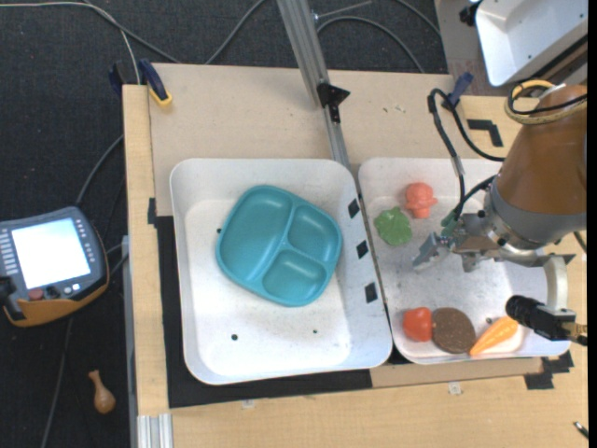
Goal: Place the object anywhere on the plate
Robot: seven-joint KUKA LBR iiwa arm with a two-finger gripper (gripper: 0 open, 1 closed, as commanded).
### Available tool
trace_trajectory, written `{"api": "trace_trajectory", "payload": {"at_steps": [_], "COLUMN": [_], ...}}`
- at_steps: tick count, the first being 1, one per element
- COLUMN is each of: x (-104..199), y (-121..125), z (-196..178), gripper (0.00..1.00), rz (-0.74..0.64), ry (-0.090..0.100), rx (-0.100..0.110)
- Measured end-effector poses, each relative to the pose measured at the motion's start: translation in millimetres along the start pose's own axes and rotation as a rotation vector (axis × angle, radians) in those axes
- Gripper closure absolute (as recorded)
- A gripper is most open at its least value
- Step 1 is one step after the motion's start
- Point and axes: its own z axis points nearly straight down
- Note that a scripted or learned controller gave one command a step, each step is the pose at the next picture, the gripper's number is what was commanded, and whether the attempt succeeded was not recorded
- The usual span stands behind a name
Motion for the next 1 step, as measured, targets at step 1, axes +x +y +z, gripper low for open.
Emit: {"api": "trace_trajectory", "payload": {"at_steps": [1], "x": [-7.7], "y": [-5.9], "z": [49.3], "gripper": [0.00], "rz": [0.001], "ry": [0.000], "rx": [-0.001]}}
